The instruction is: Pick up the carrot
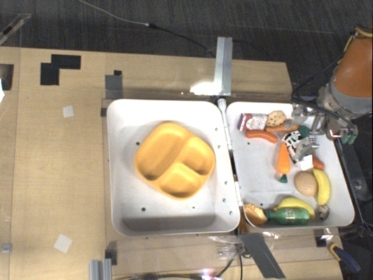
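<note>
The carrot lay upright in the right bin, just left of the end effector, whose finger state I could not tell. A yellow divided tray sat in the left bin.

Robotics lab, test-bench setup. Pale plywood bench set over dark carpet-like flooring. Two shallow white bins bolted side by side, split by an aluminium extrusion post. Black fiducial-style patches and small paper squares stuck to the bench top. Thin cable trailing across the floor behind; more wiring at the front edge. Grey industrial arm with orange band reaching in from the right. Plastic toy food and a yellow divided tray as props, not real kitchenware. Nothing domestic about the fittings.
</note>
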`<state>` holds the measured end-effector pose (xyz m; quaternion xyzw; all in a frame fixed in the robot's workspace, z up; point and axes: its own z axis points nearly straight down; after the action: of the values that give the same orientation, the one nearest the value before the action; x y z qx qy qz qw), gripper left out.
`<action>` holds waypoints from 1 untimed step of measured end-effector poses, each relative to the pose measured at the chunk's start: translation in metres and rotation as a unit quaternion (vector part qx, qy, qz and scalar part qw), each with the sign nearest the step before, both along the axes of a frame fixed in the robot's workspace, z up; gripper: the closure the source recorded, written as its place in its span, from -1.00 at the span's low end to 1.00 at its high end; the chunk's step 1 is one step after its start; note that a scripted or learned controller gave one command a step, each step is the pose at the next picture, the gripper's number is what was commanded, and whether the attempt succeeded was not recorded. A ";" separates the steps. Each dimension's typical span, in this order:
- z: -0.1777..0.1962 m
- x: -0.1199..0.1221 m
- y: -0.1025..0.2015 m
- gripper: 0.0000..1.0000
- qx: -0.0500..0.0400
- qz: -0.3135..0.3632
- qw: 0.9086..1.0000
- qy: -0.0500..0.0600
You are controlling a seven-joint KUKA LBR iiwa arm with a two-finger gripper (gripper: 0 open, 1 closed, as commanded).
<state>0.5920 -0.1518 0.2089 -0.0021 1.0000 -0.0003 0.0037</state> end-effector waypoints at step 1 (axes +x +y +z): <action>-0.119 0.011 0.011 -1.00 -0.002 0.072 0.997 -0.005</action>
<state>0.6025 -0.1412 0.0903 -0.0743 0.9972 -0.0016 0.0084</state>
